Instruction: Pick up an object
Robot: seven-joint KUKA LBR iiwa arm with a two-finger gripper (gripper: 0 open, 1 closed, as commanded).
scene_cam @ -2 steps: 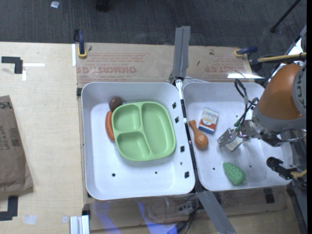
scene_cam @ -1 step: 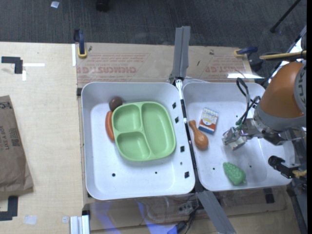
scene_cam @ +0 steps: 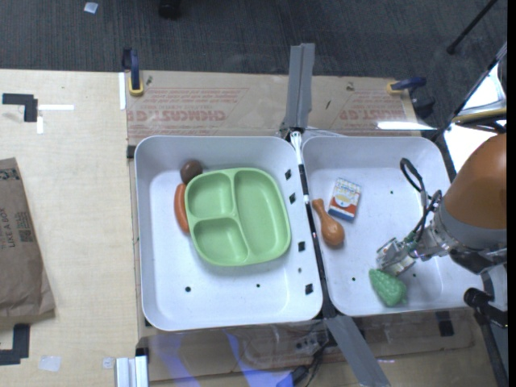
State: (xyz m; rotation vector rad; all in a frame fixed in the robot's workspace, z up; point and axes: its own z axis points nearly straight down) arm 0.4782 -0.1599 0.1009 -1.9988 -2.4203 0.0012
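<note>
Low in the right bin [scene_cam: 355, 147], arm reaching from the right, jaws [scene_cam: 393, 258] just above green object [scene_cam: 388, 288], spacing unclear

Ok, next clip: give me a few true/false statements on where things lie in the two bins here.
1. The green divided plate lies in the left bin. True.
2. The small card box lies in the left bin. False: it lies in the right bin.
3. The gripper is over the right bin, just above the green object. True.
4. The wooden spoon lies on the plate. False: it lies on the right bin's floor, near the divider.
</note>
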